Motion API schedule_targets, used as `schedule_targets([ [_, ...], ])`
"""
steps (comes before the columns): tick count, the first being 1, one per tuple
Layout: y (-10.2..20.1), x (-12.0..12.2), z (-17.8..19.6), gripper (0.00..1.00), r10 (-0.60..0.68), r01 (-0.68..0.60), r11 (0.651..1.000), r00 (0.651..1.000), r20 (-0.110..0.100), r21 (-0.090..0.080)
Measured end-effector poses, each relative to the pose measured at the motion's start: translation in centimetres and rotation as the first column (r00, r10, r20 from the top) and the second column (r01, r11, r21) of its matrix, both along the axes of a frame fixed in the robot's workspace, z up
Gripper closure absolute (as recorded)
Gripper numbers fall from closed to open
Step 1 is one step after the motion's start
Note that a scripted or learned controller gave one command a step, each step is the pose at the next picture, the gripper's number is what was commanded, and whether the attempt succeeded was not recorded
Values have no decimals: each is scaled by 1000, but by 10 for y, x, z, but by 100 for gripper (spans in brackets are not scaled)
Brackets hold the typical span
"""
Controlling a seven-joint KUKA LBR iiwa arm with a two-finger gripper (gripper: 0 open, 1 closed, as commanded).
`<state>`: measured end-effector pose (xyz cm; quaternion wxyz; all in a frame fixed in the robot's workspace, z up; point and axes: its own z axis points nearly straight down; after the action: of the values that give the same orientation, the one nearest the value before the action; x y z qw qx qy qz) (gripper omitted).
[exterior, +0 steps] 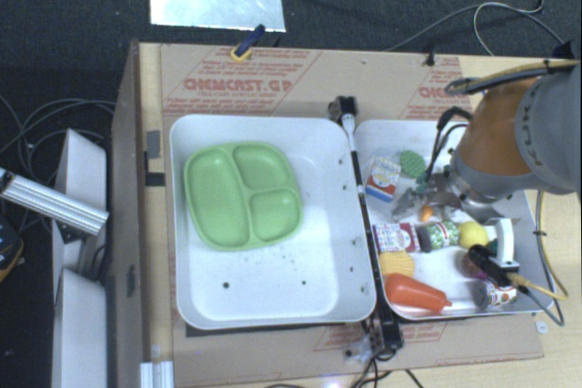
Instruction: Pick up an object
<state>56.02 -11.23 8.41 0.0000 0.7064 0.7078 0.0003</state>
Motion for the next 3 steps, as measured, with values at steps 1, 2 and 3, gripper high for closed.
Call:
schedule_targets([
  [1,0,0,10,100,0,0,1000,1000,-1,0],
  [2,-1,1,11,0,0,0,1000,1000,2,-2],
  [3,-8,76,0,0,2,-2,1000,1000,2,-1],
])
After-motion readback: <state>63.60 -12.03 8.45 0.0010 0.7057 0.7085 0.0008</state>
